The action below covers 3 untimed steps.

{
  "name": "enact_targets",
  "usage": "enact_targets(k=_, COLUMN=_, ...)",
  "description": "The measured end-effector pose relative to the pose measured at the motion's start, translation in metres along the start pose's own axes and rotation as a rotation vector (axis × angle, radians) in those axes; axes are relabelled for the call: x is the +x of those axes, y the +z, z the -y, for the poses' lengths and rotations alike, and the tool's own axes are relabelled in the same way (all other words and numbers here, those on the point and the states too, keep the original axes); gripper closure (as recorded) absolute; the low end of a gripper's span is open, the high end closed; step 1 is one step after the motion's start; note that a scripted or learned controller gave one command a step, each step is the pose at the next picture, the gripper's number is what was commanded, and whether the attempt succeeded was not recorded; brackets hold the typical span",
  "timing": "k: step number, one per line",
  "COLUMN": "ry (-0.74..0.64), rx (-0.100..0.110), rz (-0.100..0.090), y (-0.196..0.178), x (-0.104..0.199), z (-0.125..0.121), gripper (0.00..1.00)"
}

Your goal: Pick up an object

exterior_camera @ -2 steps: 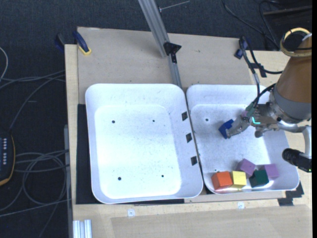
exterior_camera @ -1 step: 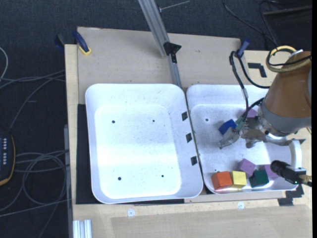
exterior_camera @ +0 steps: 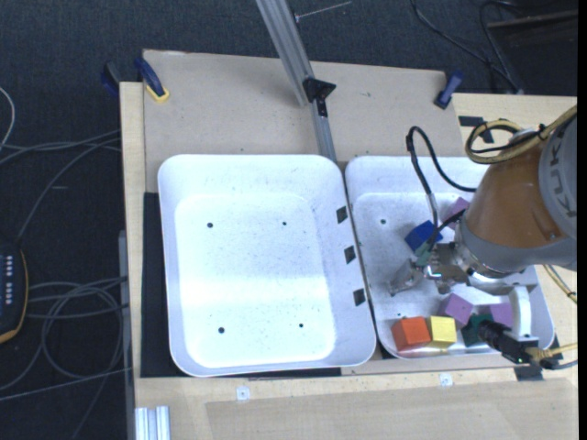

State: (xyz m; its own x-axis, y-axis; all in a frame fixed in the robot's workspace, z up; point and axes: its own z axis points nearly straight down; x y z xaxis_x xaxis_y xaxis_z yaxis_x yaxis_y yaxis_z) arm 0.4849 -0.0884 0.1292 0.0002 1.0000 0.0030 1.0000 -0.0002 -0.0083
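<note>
Gripper [exterior_camera: 410, 279] hangs over the right bin [exterior_camera: 381, 211], fingers spread on nothing; crowded blocks [exterior_camera: 431, 330] at the near edge risk a fumbled grasp.

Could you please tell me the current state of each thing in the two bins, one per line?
Gripper: low inside the right bin, over bare floor.
Orange block: resting in the right bin, untouched.
Yellow block: resting beside the orange block.
Blue object: lying beside the arm.

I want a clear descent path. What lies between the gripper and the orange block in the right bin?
In the camera view, bare white bin floor separates the gripper from the orange block; the yellow block sits just right of the orange one.
</note>
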Motion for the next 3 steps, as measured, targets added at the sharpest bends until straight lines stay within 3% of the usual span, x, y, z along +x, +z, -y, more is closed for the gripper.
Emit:
enact_targets(k=1, ry=0.0, rx=-0.002, rz=0.0, y=0.032, x=0.001, z=0.001, gripper=0.0)
enact_targets(k=2, ry=-0.001, rx=-0.009, rz=0.001, y=0.019, x=0.001, z=-0.001, gripper=1.0)
enact_targets(k=3, ry=-0.001, rx=-0.015, rz=0.004, y=-0.038, x=-0.008, z=0.002, gripper=1.0)
